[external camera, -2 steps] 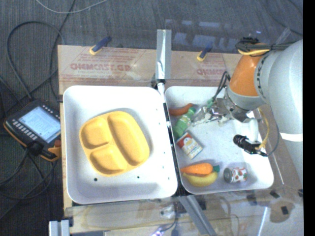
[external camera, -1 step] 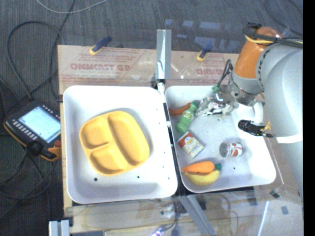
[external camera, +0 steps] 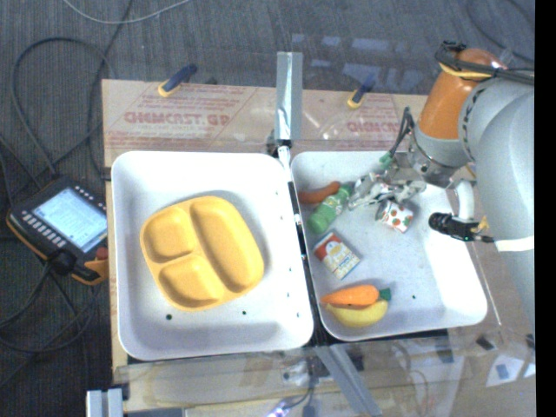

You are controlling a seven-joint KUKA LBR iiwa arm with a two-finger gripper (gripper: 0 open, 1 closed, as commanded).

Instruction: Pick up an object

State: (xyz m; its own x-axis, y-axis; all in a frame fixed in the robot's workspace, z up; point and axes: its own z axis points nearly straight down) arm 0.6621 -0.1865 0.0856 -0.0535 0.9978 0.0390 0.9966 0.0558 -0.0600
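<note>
Right, end effector (external camera: pixel 375 188) is low in the right bin (external camera: pixel 452 298), near its far edge, among a tight cluster: green bottle (external camera: pixel 328 208), orange piece (external camera: pixel 319 192), small white box (external camera: pixel 396 216). Can't tell whether the fingers are spread or closed; nothing visibly between them. No target picked out yet. Risks: cluster is crowded, so closing could nudge the bottle or box aside, or catch two things at once. Snack pack (external camera: pixel 336 254) and carrot (external camera: pixel 352 296) on banana (external camera: pixel 358 312) sit apart near the front edge, easier picks. Yellow tray (external camera: pixel 201 252) fills the left bin (external camera: pixel 130 320).
</note>
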